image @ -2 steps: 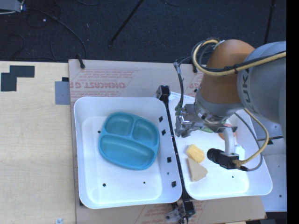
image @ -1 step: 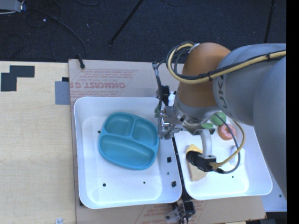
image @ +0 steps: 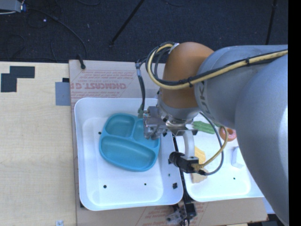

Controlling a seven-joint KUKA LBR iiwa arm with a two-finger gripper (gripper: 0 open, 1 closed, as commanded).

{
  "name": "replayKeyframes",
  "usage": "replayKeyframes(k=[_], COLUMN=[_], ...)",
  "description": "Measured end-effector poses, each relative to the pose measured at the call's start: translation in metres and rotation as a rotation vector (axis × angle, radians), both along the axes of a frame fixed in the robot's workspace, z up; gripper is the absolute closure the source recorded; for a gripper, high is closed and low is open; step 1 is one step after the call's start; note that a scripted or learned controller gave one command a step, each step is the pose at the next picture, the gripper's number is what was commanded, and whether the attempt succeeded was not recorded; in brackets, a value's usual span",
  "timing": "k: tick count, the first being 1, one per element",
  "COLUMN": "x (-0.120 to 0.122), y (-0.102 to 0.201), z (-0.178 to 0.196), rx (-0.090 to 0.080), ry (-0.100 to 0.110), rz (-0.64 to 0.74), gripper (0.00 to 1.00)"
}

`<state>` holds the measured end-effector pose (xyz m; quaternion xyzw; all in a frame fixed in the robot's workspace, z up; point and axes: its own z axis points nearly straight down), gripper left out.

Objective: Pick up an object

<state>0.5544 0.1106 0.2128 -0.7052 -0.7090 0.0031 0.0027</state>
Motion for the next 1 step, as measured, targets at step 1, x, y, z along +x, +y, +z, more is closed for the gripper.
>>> replayKeyframes(k=[1], x=[-0.0003], y=[-0.0014], z=[0.0002], rx=[-0.001], ry=[0.001], rz=[-0.002], gripper=[0.0])
